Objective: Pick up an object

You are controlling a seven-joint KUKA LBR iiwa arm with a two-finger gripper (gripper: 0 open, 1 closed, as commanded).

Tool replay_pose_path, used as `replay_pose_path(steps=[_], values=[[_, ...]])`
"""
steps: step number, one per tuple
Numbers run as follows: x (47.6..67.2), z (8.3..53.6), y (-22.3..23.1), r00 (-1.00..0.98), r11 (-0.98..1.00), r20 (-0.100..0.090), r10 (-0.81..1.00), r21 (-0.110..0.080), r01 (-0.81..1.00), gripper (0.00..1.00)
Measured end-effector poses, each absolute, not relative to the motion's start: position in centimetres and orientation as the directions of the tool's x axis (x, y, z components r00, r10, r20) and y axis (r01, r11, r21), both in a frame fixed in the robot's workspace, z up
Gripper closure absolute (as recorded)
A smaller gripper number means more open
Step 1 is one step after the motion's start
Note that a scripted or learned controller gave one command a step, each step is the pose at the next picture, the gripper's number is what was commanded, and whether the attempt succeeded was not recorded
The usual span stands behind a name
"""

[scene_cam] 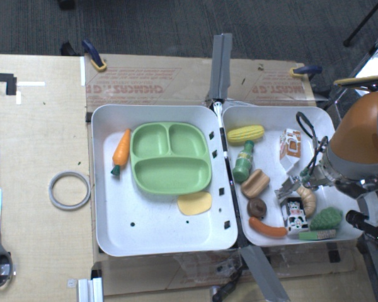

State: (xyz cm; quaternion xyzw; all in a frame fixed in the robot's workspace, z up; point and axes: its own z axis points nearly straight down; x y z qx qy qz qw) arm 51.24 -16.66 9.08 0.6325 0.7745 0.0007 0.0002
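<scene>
Our claw (294, 187) hangs low in the right bin (271, 115), near the bin's right side. We cannot tell how the claw stands, because the arm (359, 137) covers much of it. Right under it lies a tan croissant (307, 200), with a small printed box (295, 214) just beside it. The croissant looks like a toy, so we think it is light and hard and a bit smooth. It curves, so we should take hold across its fat middle, not at the thin ends, where it could slip out. A brown donut (257, 207), a bread roll (254, 182) and a hot dog (268, 228) lie near, to the left. The left bin (164, 231) has a green tray (171, 156) and a carrot (120, 150).
</scene>
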Motion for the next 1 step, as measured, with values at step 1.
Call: replay_pose_path(steps=[1], values=[[47.77, 8.97, -16.08, -0.186, 0.186, 0.002, 0.983, -0.002, 0.983, 0.0]])
